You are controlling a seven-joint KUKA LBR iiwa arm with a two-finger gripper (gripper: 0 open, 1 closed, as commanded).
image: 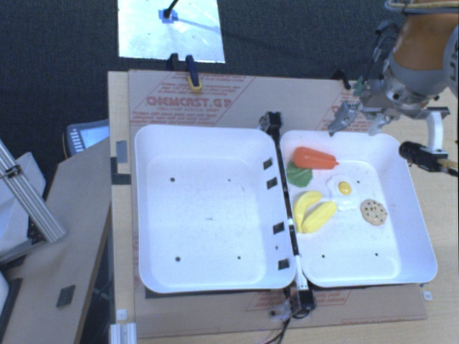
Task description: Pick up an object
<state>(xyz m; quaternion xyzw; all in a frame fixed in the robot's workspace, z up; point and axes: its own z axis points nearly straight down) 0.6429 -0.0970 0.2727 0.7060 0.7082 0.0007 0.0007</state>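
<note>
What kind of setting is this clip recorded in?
Probably a robotics lab bench set up for grasping trials: two white bins clipped together on cardboard, toy food like a carrot and a cookie, and the arm's pincer above.

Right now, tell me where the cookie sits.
In the camera view, the cookie lies in the right bin, toward its right side, just below and right of the fried egg and across from the banana.
</note>
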